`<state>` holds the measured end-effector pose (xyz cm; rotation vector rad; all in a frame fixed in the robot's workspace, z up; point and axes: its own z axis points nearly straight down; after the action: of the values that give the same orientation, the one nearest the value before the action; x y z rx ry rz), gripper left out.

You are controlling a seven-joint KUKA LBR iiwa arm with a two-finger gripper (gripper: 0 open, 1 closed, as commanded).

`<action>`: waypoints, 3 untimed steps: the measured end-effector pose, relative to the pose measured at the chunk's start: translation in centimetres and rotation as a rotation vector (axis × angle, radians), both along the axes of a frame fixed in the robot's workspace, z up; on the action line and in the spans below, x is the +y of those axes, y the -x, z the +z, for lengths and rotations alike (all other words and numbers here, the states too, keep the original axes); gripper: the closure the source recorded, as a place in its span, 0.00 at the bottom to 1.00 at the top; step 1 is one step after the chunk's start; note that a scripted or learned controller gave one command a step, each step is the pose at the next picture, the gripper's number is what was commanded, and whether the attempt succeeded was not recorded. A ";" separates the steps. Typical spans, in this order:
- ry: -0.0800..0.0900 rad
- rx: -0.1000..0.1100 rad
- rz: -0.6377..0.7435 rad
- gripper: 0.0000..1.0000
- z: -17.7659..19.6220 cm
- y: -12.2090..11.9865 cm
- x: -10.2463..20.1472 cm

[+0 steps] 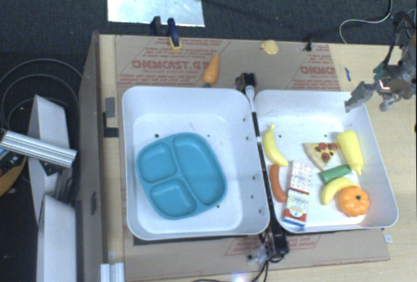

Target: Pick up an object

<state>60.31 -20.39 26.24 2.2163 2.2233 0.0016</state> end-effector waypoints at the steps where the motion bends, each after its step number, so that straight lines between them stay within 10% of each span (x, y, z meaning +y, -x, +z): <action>1: -0.002 0.000 -0.006 0.00 -18.3 2.8 -0.3; 2: 0.001 -0.004 -0.002 1.00 -16.6 2.6 -0.3; 3: 0.000 -0.003 0.006 1.00 -17.7 3.0 7.8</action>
<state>57.35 -12.54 8.58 2.2084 2.2278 0.0055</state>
